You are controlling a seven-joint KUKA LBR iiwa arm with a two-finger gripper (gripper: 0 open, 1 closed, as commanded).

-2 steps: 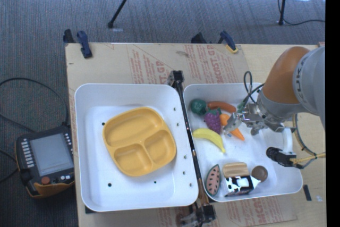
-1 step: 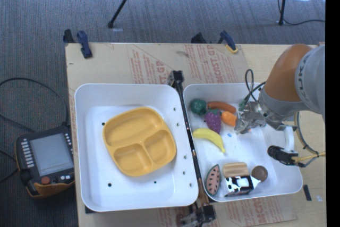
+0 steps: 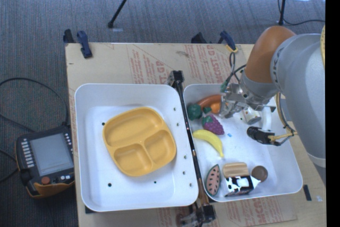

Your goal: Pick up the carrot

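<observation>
The carrot (image 3: 208, 102), orange with a dark green top, lies at the far left of the right bin (image 3: 287, 159). My gripper (image 3: 230, 108) hangs just to the right of the carrot's orange end, low over the bin. Whether the fingers touch the carrot is not clear from this angle.
Purple grapes (image 3: 213, 124) and a banana (image 3: 209, 141) lie just in front of the carrot. A watermelon slice (image 3: 212, 179), a bread piece (image 3: 235, 169), a black-and-white item (image 3: 237, 184) and a brown round (image 3: 259, 173) sit at the bin's front. The left bin (image 3: 87, 178) holds a yellow divided plate (image 3: 139, 141).
</observation>
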